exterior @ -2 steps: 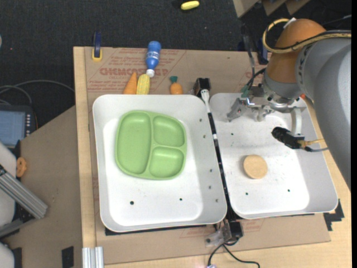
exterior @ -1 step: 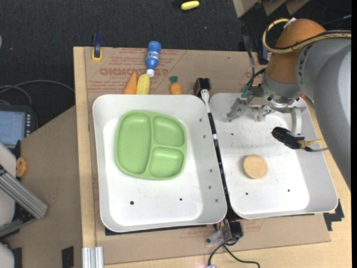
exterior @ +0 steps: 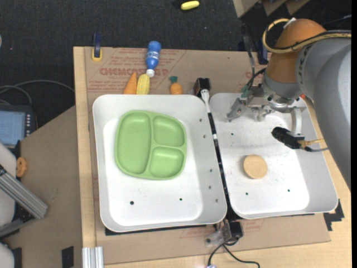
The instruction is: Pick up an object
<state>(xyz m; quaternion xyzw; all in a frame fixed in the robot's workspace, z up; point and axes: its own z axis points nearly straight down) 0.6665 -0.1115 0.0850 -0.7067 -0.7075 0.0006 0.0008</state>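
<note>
Hand, spread or pressed together you cannot tell, hangs over the shallow white right bin, likely lining up on the round tan disc.

Dark carpet around brown bench

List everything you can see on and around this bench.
left bin: one, white, bench's left side
right bin: one, white, beside it
divided plate: one, green, in the left bin
round disc: one, tan, in the right bin
bottle: one, blue and white, behind the left bin
corn cob: one, yellow, behind the left bin
large carrot: one, orange, beside the corn cob
small carrot: one, orange, right of them
oblong object: one, yellow, on dark floor
arm: one, grey with orange band, from the right
gripper: one, metallic, over the right bin's far end
</note>
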